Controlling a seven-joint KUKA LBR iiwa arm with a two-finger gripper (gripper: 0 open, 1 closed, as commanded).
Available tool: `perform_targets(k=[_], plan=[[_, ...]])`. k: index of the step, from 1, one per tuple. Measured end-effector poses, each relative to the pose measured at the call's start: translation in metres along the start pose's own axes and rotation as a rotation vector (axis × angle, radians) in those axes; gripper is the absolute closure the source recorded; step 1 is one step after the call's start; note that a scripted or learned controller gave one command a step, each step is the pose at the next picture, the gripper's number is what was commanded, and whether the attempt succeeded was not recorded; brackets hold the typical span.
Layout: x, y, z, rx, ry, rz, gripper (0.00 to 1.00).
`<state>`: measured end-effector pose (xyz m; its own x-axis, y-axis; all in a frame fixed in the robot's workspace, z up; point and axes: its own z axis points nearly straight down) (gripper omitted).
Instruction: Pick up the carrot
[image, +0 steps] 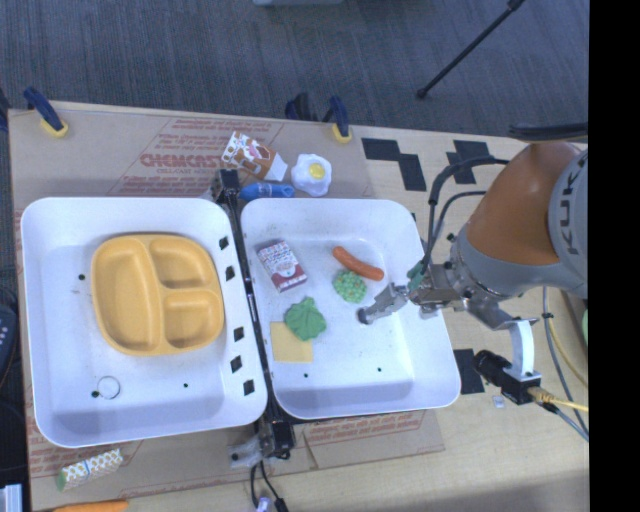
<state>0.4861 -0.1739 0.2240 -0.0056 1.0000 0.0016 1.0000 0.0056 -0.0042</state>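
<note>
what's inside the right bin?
Right bin: carrot, broccoli, lettuce leaf overlapping a cheese slice, red carton, plus the gripper. The cheese's covered corner is hidden.

The bench (420, 165), covered with printed cardboard, carries 2 white bins (40, 330) side by side. Behind them lie a small carton (245, 153), a blue item (267, 190) and a toy egg (313, 173).

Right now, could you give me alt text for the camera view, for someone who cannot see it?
A robot gripper hovers low in the right bin, just below an orange carrot and beside green broccoli. A yellow divided tray lies in the left bin.
</note>
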Motion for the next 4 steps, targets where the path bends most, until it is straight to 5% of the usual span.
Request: perform_targets(k=[1,2,3,4], plan=[[0.039,0.071,0.068,0.0,-0.001,-0.062,0.0],[0.002,0.128,-0.03,-0.004,-0.003,-0.046,0.0],[0.026,0.113,0.088,0.002,0.0,-0.015,0.0],[-0.033,0.137,0.021,-0.003,-0.002,0.225,0.0]])
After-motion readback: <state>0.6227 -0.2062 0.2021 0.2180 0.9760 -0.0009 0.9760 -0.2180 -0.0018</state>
